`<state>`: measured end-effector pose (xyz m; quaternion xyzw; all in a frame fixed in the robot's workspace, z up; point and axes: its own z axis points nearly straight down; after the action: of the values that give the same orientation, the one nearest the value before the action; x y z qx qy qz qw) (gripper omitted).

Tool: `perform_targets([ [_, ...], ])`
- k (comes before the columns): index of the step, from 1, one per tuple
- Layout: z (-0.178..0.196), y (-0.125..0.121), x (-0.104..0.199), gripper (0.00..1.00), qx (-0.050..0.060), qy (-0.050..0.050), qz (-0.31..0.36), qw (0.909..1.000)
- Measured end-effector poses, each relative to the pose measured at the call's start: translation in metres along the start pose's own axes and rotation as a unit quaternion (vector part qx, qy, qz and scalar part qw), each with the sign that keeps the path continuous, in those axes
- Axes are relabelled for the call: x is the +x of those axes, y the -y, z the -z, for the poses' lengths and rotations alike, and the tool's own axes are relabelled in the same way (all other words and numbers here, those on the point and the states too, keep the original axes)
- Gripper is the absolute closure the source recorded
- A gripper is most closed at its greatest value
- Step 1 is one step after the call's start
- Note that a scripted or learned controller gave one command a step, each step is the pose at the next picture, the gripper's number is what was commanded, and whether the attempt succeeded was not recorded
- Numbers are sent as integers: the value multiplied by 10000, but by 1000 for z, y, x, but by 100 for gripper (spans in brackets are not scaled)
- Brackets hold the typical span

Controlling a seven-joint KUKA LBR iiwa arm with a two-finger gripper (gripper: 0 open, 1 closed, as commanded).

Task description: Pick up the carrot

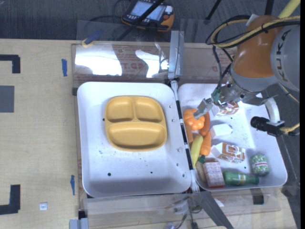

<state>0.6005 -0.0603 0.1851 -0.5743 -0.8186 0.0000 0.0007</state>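
While beside corn (195, 149), carrot (206, 143) below fingers (204, 107)

You have two white bins (90, 142), one yellow divided plate (136, 122), one carrot (206, 144), one banana (195, 150), one green bottle (240, 179), one can (260, 163), and two snack packets (232, 152).
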Motion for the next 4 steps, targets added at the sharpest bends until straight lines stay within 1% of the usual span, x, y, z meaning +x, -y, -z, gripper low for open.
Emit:
perform_targets([
  [1,-1,1,17,0,12,-4,-1824,9832],
  [2,-32,90,-1,0,10,-2,-2438,9698],
  [3,-86,103,-8,0,-27,20,-2447,9696],
  [4,-71,13,-42,0,-13,10,-1861,9825],
])
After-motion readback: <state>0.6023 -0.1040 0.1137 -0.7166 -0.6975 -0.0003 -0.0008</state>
